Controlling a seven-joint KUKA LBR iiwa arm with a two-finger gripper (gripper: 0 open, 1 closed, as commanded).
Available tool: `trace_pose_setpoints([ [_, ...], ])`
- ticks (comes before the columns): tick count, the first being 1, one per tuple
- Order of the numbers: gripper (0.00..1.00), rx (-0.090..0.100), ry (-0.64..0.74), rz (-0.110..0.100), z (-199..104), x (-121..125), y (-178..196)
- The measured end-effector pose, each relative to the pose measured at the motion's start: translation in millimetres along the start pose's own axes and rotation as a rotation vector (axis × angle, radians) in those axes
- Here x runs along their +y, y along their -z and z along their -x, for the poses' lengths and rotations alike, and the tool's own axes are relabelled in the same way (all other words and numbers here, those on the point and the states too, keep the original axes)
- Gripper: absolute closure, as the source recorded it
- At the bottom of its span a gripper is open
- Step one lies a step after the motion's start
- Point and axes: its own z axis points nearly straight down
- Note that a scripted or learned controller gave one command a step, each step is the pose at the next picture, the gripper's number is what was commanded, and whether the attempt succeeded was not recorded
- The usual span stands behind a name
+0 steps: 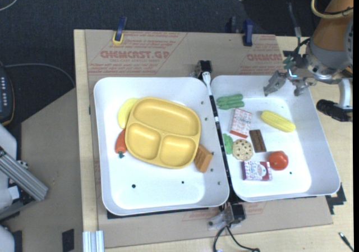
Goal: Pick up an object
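Two white bins side by side on the bench. In the left bin (pixel 112 189): a yellow divided tray (pixel 162 132), a yellow piece (pixel 125 111) and an orange-red piece (pixel 120 143) tucked at its left edge, a brown cracker (pixel 203 159) touching its near right corner. In the right bin (pixel 314 172): green bean pod (pixel 230 101) at the far left, corn cob (pixel 277 121) toward the right, white-and-red packet (pixel 240 122), chocolate bar (pixel 257 140), cookie (pixel 242 149), green piece (pixel 228 143) by the divider, red tomato (pixel 277 160), red-and-white carton (pixel 256 170) nearest. Above the far right part of that bin, the gripper (pixel 287 86), fingers spread apart and pointing down, holding nothing, touching nothing. All objects lying loose, well apart from the fingers.
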Motion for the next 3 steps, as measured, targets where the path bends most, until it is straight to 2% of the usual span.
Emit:
trace_pose_setpoints([
  [1, 0.0, 0.0, 0.0, -0.001, -3.4, -3.6, -63.4],
  [2, 0.0, -0.001, 0.0, 0.003, -4.3, -3.4, -68.2],
  [3, 1.0, -0.002, 0.001, 0.007, -4.4, -2.4, -56.4],
])
